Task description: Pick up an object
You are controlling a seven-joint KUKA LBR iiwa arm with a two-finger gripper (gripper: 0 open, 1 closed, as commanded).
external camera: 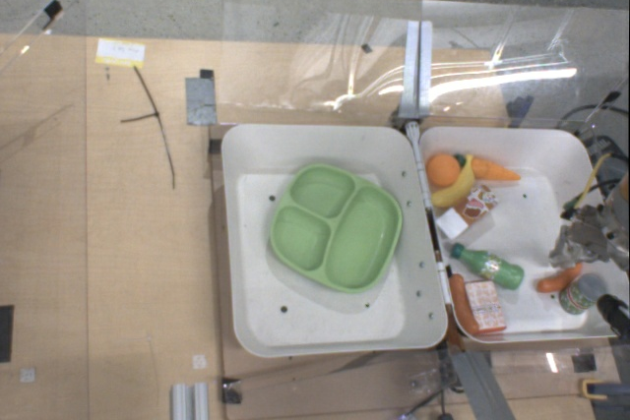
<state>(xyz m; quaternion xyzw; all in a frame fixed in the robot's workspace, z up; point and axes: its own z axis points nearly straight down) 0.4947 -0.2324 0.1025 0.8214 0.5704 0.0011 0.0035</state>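
Observation:
My gripper hangs at the right edge of the right bin, just above a small orange-red item and a grey-green can. Nothing is visibly held in it. To its left a green bottle lies on its side. A red-and-pink box rests at the bin's front left. At the back left are an orange, a banana, a carrot, a small red-and-white pack and a white card.
The left bin holds a green divided plate. A metal divider post stands behind the gap between the bins. Cables hang at the right edge by the arm. A black cord lies on the wooden bench at left.

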